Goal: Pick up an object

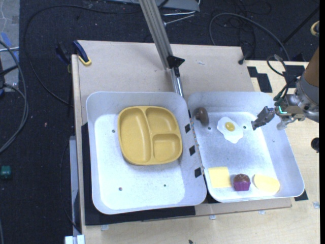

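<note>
Egg [229, 127]: near, toward view's left of wrist [293, 107]
Grip: open or shut, cannot tell; nothing seen held

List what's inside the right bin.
Egg, brown lump, yellow slab, purple piece and pale disc lie in the bin. The gripper hangs over its right side, covering the floor beneath.
</note>
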